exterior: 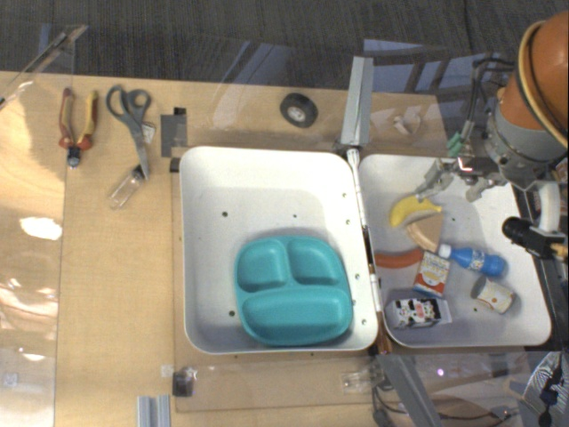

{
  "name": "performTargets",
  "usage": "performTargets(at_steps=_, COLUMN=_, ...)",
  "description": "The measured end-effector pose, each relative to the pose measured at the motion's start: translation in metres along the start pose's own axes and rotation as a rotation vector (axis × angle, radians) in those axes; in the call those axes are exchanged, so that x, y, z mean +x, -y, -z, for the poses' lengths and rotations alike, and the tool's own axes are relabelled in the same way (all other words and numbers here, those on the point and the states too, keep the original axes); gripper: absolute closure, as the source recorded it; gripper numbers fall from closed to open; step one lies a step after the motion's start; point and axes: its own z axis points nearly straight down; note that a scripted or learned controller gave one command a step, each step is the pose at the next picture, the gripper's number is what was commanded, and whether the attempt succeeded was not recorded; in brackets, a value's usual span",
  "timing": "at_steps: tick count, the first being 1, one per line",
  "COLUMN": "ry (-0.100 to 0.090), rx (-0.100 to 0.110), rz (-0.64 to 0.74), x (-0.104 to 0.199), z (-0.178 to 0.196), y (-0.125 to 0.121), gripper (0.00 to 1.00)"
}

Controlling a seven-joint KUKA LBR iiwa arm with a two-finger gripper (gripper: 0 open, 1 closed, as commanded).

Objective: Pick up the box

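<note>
Wooden bench (107, 327) under two white bins (204, 194), dark floor behind, box (433, 272) in right bin, claw (455, 174) spread wide, holding nothing.

Left bin (204, 238): one divided tray (292, 290), toward the near edge. Right bin (524, 327): banana (414, 210) at the far side, box (433, 272) nearer with bottle (471, 260) just right of it, carton (416, 311) nearest. Bench left of the bins: scissors (133, 118), pliers (75, 124) further left.

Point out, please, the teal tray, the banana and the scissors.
teal tray (293, 292): camera view, on its middle divider.
banana (412, 210): camera view, on its yellow body.
scissors (135, 124): camera view, near the pivot.
</note>
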Motion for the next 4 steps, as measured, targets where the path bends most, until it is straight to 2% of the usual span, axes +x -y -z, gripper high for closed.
performTargets(at_steps=1, ry=0.001, rx=-0.003, rz=0.363, x=-0.020, z=-0.017, y=0.063, gripper=0.00)
performTargets(at_steps=2, ry=0.005, rx=-0.013, rz=0.455, x=-0.022, z=-0.172, y=0.039, gripper=0.00)
performTargets(at_steps=3, ry=0.012, rx=-0.026, rz=0.457, x=-0.022, z=-0.159, y=0.035, gripper=1.00)
performTargets(at_steps=4, ry=0.001, rx=-0.005, rz=0.452, x=0.047, z=-0.016, y=0.002, gripper=1.00)
